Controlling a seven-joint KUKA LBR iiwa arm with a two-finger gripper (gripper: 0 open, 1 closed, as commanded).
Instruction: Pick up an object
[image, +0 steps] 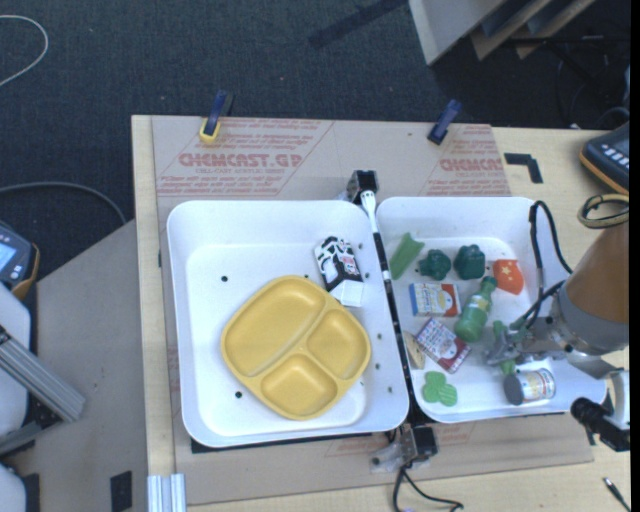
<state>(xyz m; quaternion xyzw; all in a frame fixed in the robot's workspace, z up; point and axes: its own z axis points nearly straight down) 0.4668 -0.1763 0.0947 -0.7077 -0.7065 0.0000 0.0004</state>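
The arm (600, 290) is cut off by the right edge, so just its orange band and grey wrist show, reaching in low over the right bin (455, 208). The gripper (503, 350) sits at the bin's lower right, and its dark metal parts blur together; I cannot tell whether it is spread or pressed together, or whether anything sits in it.

Just below it lies a small can (530, 385) on its side, silver with a pale label. Just left of the gripper stands a green bottle (474, 312), tilted, with a red and white packet (438, 340) beside it. Farther up are two dark green lumps (452, 263), a green strip (404, 254) and a red and orange piece (508, 275). A green leaf shape (438, 389) lies near the bin's bottom edge.

The left bin (190, 300) bears a yellow divided plate (295, 345) and a black and white item (338, 260), too small to make out.
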